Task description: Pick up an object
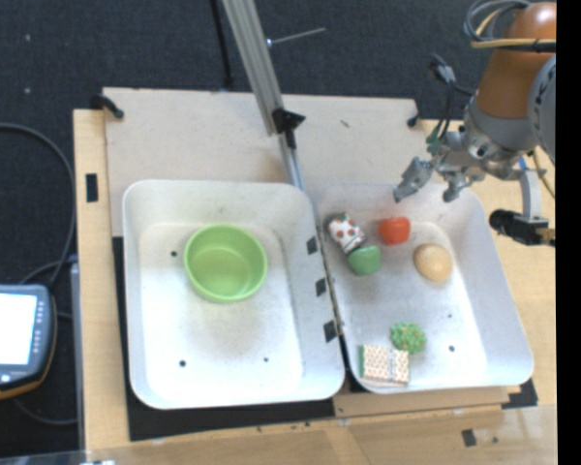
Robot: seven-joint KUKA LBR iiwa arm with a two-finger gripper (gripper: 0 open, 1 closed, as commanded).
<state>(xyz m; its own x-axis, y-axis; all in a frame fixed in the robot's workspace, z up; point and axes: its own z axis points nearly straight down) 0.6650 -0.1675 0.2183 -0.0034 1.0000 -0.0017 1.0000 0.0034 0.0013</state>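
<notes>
a: our pincer (pixel 428 183) hangs spread wide, holding nothing, over the right white bin's (pixel 499 289) far edge.

b: the small red block (pixel 395 230) lies just below; we could clip the rim or nudge it away.

Two white bins: the left bin (pixel 155 356) holds a lime-green bowl (pixel 226 262). In the right bin (pixel 499 318) lie a white piece with red spots (pixel 345 231), a green lump (pixel 365 260), a red block (pixel 395 230), a pale tan egg shape (pixel 432 262), a bumpy green piece (pixel 407 336), and a cream-and-tan checked square (pixel 384 363). At upper right, the arm (pixel 511 76) is orange over grey.
</notes>
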